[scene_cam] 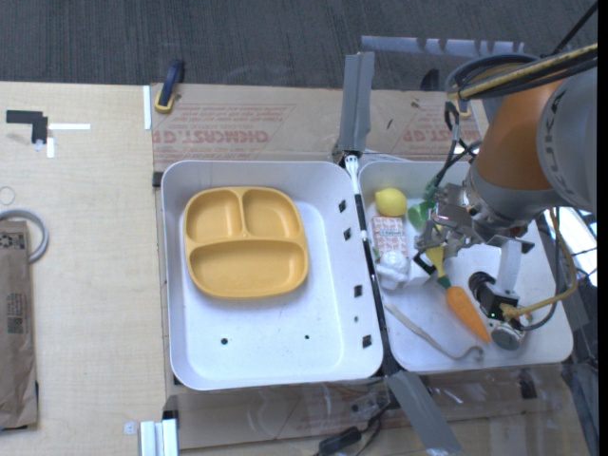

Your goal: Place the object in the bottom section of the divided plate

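Looks like a robotics lab: a grey-and-orange industrial arm (532, 131) with loose cables hangs over two white bins (180, 283) on a plywood bench (76, 283), with cardboard (247, 122) laid under them and dark carpet (237, 17) behind.

Red print is showing upside down on the cardboard sheet (249, 124) behind the bins, seemingly "CHEMCRZ.GE"; small print on the brown bag (16, 326) is staying illegible.

Two white bins — the left bin (180, 283) and the right bin (541, 345) — sit side by side. The left one has one yellow divided plate (246, 241) with three sections. The right one has one lemon (389, 200), one carrot (466, 313) and one white tube (389, 237) — other items there are hard to tell apart.
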`<state>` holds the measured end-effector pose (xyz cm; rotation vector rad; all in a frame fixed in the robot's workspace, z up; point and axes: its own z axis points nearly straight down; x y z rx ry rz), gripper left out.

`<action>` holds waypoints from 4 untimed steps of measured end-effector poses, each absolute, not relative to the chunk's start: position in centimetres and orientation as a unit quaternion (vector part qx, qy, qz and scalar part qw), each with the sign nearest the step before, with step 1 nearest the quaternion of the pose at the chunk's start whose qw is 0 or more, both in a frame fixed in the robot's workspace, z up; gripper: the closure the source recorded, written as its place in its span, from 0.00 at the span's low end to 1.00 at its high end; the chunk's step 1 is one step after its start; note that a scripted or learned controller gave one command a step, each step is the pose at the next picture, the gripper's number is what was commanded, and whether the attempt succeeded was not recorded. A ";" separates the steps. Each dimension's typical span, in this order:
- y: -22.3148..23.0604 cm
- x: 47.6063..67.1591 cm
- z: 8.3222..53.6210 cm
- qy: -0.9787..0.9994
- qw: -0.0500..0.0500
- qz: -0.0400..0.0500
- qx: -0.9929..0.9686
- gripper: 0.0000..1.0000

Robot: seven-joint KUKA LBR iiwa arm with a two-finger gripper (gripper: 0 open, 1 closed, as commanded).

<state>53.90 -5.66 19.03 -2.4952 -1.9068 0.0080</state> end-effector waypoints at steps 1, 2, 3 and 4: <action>0.8 55.8 19.1 -0.646 0.000 0.002 -0.764 1.00; 5.6 55.4 19.0 -0.575 0.000 0.002 -0.818 1.00; 11.0 55.6 18.2 -0.594 0.000 0.003 -0.805 1.00; 20.6 53.0 17.4 -0.647 0.000 0.003 -0.763 1.00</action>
